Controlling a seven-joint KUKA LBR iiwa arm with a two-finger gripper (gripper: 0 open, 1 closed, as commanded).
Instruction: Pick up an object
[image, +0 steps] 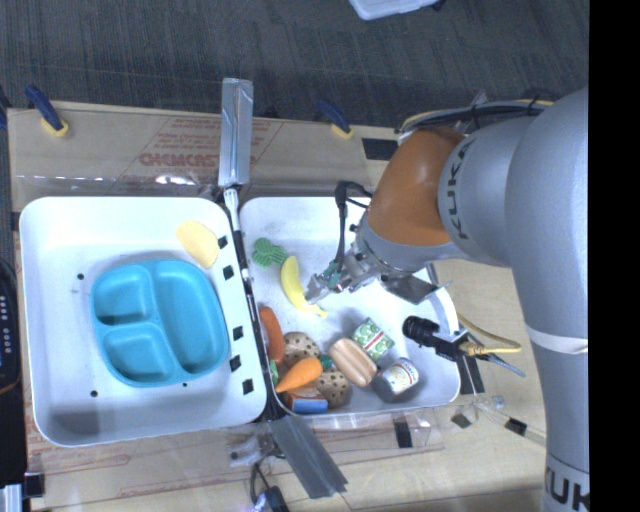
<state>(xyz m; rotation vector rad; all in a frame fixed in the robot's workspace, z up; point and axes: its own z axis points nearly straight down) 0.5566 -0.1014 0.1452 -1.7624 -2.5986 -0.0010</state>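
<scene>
The arm (520, 190) was seen reaching in from the right w/ its orange band (415, 190) over the rear of the right bin (300, 215). The gripper (322, 287) was found low in that bin, approx. mid-bin, just beside the lower end of the banana (291, 280); whether contact was made couldn't be told. Open or closed state of the gripper couldn't be told either, & nothing was seen held in it.

The banana was lying flat on the bin floor near the divider, lengthwise front-to-back. A green leafy item (267, 252) was placed just behind it, touching or nearly so.

Toward the front of the right bin a cluster of items was packed close together: a red-orange carrot (270, 333) along the left wall, a brown spotted disc (300, 349) next to it, an orange cone-shaped piece (299, 375) laid across the disc, a blue item (309, 405) at the front edge, a tan roll (352, 362), a green & white packet (372, 336) behind the roll, & a small can (398, 378) at the right, tilted.

In the left bin (55, 250) a blue divided tray (160, 320) was set mid-bin, w/ a pale yellow item (198, 243) by its rear right corner, close to the divider
</scene>
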